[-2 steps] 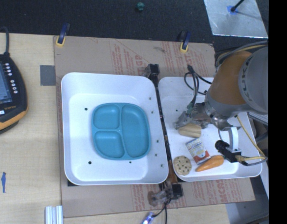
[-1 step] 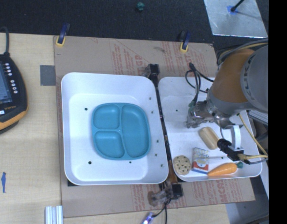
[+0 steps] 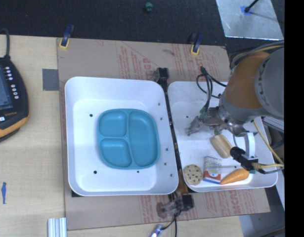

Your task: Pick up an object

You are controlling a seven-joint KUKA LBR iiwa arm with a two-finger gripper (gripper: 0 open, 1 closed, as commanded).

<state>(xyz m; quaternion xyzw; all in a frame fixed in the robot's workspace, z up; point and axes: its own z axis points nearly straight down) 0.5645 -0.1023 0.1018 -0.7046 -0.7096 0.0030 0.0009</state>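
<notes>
- From my remote desk, the overhead camera shows the arm reaching in from the right, its orange band above the far half of the right bin.
- The gripper hangs low over bare white floor in that bin's left half and points toward the divider between the two bins. I cannot tell whether it is open or closed.
- The candidates for picking all lie on the right bin's floor, toward its near edge and apart from the gripper.
- A tan cylinder lies tilted, near the gripper on its right and closest to it of the four.
- A round speckled cookie lies flat in the near-left corner.
- A small white, red and blue packet sits just right of the cookie.
- An orange carrot lies just beside the packet, its tip pointing to the near-right corner.
- The left bin holds a blue three-part plate, flat at its middle.
- Both bins rest on a cardboard sheet, pinned at its far edge by two clamps, one at the left and one at the right.
- A pendant with an orange rim lies on the wooden bench at the far left, well apart from the bins.
</notes>
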